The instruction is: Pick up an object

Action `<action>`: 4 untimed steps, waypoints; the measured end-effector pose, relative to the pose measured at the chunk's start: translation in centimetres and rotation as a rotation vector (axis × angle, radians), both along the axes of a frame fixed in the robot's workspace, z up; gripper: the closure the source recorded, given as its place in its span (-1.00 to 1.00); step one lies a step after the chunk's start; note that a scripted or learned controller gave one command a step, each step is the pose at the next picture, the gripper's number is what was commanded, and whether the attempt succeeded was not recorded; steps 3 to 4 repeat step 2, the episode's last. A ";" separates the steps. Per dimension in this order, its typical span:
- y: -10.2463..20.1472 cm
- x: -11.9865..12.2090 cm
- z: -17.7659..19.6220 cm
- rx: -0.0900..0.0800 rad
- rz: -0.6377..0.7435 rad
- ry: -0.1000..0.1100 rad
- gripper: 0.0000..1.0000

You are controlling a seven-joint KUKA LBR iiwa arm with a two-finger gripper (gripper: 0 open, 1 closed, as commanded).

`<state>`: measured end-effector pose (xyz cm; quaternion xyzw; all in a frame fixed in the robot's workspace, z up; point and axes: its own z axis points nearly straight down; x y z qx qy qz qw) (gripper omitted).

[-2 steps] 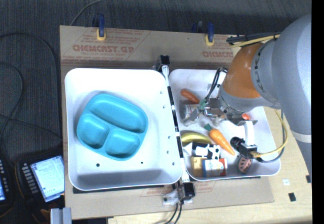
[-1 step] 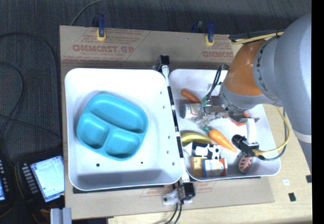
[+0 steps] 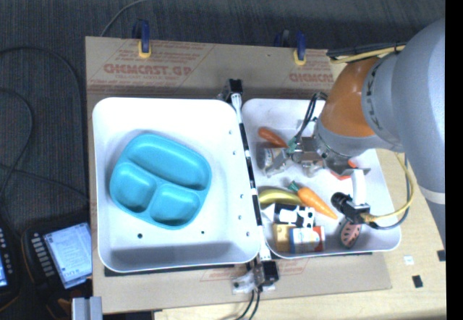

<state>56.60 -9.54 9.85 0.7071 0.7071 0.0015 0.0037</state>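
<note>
- So, the arm (image 3: 405, 108) comes in from 3 o'clock, orange band above the wrist, and hangs low over the right bin (image 3: 387, 239).
- The hand (image 3: 293, 156) sits at approx. the bin's 10 o'clock, metal parts down among the items. Can't tell whether it's spread or pressed together; the wrist covers too much from here.
- Nothing visibly pinched, so I'd judge the pick not yet made.
- Candidate things, all in the right bin:
  - a small orange-red piece (image 3: 273, 136) at 11 o'clock, just beside the hand;
  - a carrot (image 3: 315, 200) near centre, pointing toward 4 o'clock;
  - a banana (image 3: 278, 197) at 8 o'clock, lying along the left wall, touching or nearly touching the carrot's green end;
  - a black-and-white block (image 3: 298, 216) and a small box w/ orange label (image 3: 304, 237) at 6–7 o'clock, packed close;
  - a reddish strawberry-like piece (image 3: 350, 233) at 5 o'clock, next to a black fitting on a cable.
- Left bin (image 3: 108, 239) holds a blue divided tray (image 3: 160, 179), well apart from the arm; no part in this try, I'd say.
- Progress, as I read it: reach & descent look done, hand is at item level. Left to do: close on sth., lift it clear of the bin.
- Likeliest target seems the orange-red piece or whatever lies under the hand; can't say which.
- Risk: items are crowded, so a neighbour may get nudged or the grip may slip.
</note>
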 end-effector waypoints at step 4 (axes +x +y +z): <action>-1.7 -6.8 0.3 0.000 -0.002 0.003 1.00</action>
